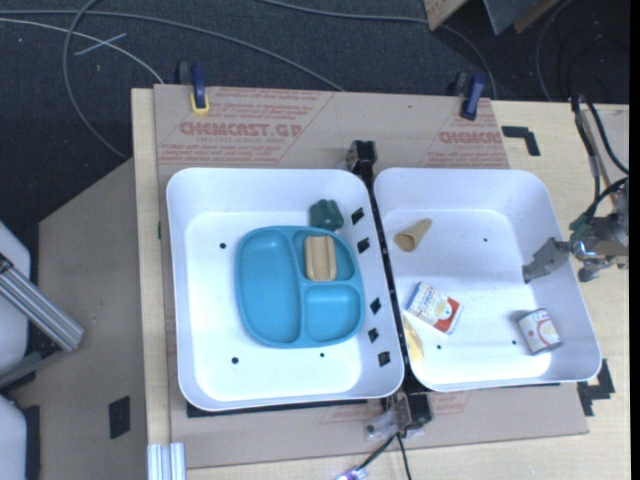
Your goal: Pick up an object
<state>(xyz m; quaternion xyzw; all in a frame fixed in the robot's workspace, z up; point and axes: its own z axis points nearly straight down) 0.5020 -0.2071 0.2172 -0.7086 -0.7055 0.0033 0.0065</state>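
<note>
small carton (539, 330) lies in the right bin (470, 190), nearest the gripper (547, 260), which hovers open and empty at the bin's right wall; best descend squarely over it.

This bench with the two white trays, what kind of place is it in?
Probably a robotics lab or test workshop. Two white bins are fixed to a board held by blue clamps, loose cables trail over dark carpet, and small toy-like items such as a blue divided plate lie inside for practice.
</note>
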